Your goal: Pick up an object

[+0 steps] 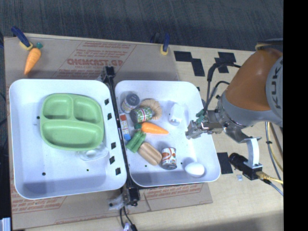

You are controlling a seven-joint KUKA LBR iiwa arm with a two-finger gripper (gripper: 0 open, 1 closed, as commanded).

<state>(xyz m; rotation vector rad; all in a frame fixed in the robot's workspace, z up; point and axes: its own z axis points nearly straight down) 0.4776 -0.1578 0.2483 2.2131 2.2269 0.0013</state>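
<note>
The right bin (pixel 204 143) holds several small objects. Among them are an orange carrot (pixel 154 128), a green-labelled can (pixel 142 114), a red can (pixel 168 158), a white egg (pixel 194 169), a white cup (pixel 176 112) and a tan bread roll (pixel 150 153). My gripper (pixel 195 127) hangs over the right side of this bin, right of the carrot and above the egg, over bare white floor. Nothing shows in its grasp.
A green divided plate (pixel 72 120) fills much of the left bin (pixel 24 177), with a clear cup (pixel 89 153) at its lower edge. A toy carrot (pixel 32 59) lies on the cardboard beyond the left bin. A grey tin (pixel 130 101) and a brown ring (pixel 153 105) sit at the right bin's back.
</note>
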